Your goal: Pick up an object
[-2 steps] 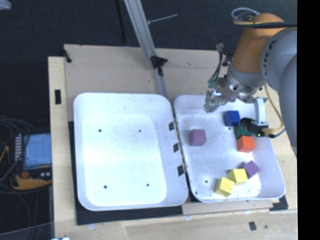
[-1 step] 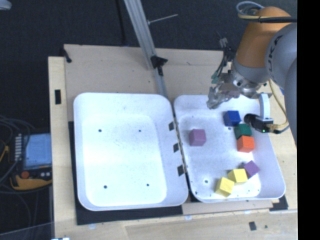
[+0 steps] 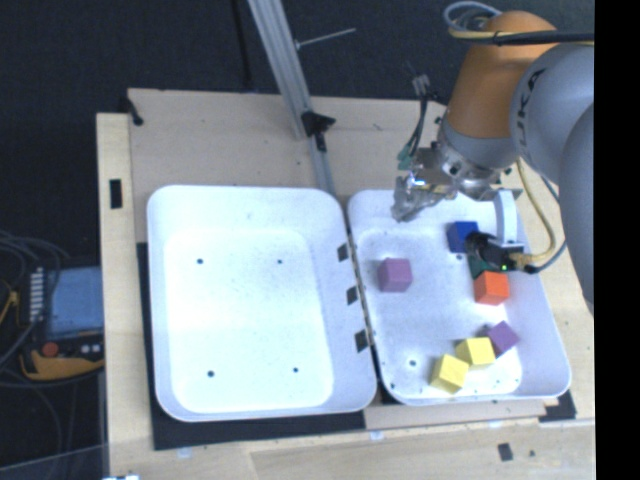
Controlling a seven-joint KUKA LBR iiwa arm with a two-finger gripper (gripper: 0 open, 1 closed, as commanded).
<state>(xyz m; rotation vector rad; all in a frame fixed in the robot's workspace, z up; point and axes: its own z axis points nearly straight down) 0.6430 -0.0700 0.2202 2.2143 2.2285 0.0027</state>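
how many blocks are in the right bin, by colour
purple blocks: 2, one alone near the bin's left side, one by the yellow pair
yellow blocks: 2
blue block: 1
orange block: 1
green piece: 1, partly hidden beside the orange block
total: 7

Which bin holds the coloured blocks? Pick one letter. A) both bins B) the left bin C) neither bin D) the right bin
D: the purple block, blue block, orange block and yellow blocks all lie in the right bin.
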